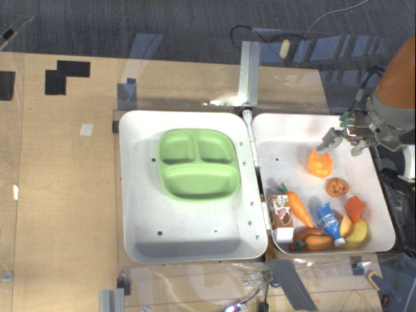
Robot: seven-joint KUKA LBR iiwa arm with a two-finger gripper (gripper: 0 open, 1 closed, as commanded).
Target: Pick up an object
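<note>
My gripper (pixel 343 142) hangs over the back of the right bin (pixel 286 130), fingers spread open with nothing between them. Just below and left of its fingertips lies an orange toy (pixel 318 164). Further toward the front of this bin sit a brown round cookie-like piece (pixel 337 187), a red block (pixel 354 208), a carrot (pixel 298 207), a blue bottle (pixel 328 221), a yellow banana (pixel 356 234), a small carton (pixel 280 212) and a brown sausage-like piece (pixel 316 242).
The left bin (pixel 140 174) holds a green divided plate (pixel 197 163). A metal post (pixel 248 70) stands behind the seam between the bins. The grey arm with its orange band (pixel 398 86) comes in from the right.
</note>
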